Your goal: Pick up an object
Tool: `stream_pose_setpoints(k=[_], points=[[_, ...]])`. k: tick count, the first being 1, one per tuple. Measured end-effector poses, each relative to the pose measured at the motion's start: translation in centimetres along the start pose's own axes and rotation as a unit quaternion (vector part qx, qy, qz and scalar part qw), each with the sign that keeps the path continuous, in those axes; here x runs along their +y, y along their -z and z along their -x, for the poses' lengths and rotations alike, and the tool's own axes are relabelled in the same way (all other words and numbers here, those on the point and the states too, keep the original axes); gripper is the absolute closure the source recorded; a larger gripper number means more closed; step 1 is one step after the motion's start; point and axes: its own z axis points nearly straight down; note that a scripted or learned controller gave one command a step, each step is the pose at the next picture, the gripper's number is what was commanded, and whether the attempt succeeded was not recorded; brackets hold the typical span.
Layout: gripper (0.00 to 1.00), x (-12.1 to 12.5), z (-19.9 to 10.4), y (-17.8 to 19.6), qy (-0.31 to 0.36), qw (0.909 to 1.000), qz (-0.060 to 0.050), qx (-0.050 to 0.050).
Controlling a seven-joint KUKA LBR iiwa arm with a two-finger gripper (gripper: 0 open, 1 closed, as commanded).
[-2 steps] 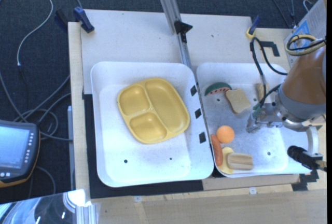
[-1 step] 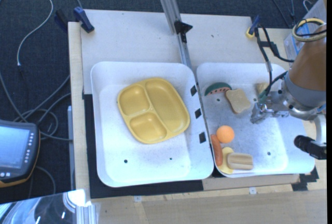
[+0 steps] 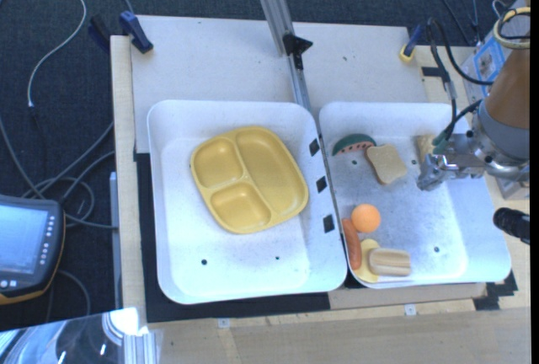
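Two bins, and the gripper (image 3: 431,168) hangs at the right bin's (image 3: 472,257) 3 o'clock, probably lining up on the toast slice (image 3: 386,163); can't tell its state.

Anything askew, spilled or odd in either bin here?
Nothing spilled or damaged. The yellow divided plate sits rotated in the left bin, and the toy hot dog lies against the right bin's near-left rim.
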Motion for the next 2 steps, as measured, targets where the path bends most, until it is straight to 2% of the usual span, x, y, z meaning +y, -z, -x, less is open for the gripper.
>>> stream_pose_setpoints(k=[1, 2], points=[[1.0, 0.2, 0.0, 4.7, 0.0, 1.0, 0.0, 0.0], [1.0, 2.3, -5.3, 5.0, 0.003, 1.0, -0.002, 0.001]])
